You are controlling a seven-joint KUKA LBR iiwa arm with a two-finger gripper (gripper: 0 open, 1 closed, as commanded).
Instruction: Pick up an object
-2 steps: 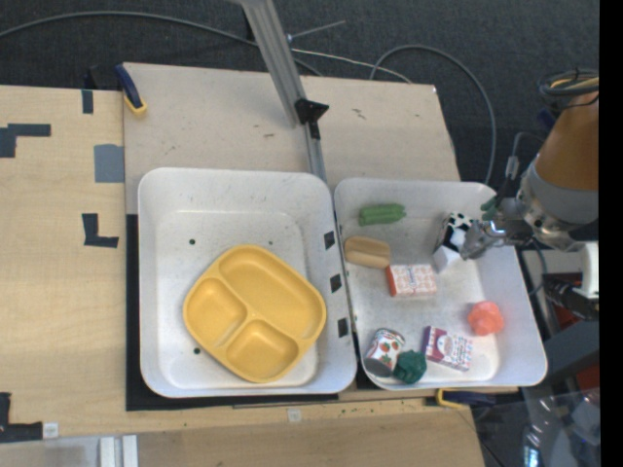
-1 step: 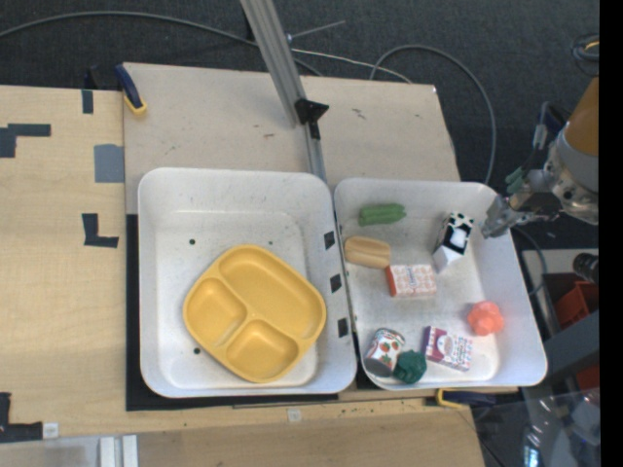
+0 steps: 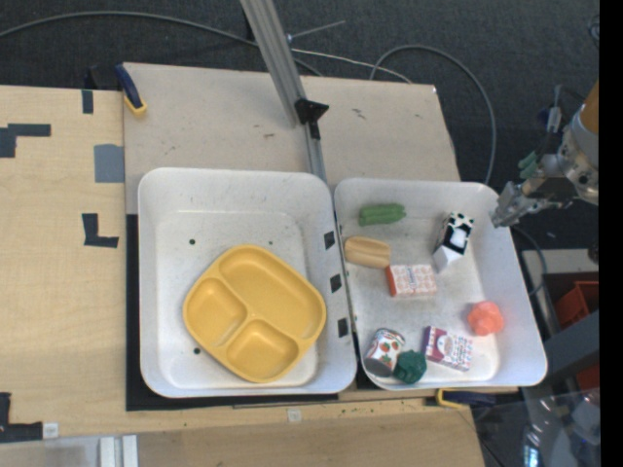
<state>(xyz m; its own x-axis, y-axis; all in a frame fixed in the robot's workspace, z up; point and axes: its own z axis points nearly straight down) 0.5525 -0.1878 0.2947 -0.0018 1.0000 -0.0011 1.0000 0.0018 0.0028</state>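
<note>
The right bin (image 3: 514, 261) holds several small items: a green pickle-like piece (image 3: 382, 215), a tan bread roll (image 3: 367, 252), a red and white box (image 3: 412, 280), a black and white carton (image 3: 454, 239), an orange lump (image 3: 486, 318), a red and white pack (image 3: 448, 347), a small printed can (image 3: 384, 349) and a dark green piece (image 3: 412, 366). My gripper (image 3: 507, 208) hangs at the bin's right rim, just right of the black and white carton, with nothing seen between its fingers.
The left bin (image 3: 161, 261) holds a yellow divided plate (image 3: 255, 310). A grey metal post (image 3: 275, 42) slants up from the bins' back edge. Cables lie on the dark floor behind the bench.
</note>
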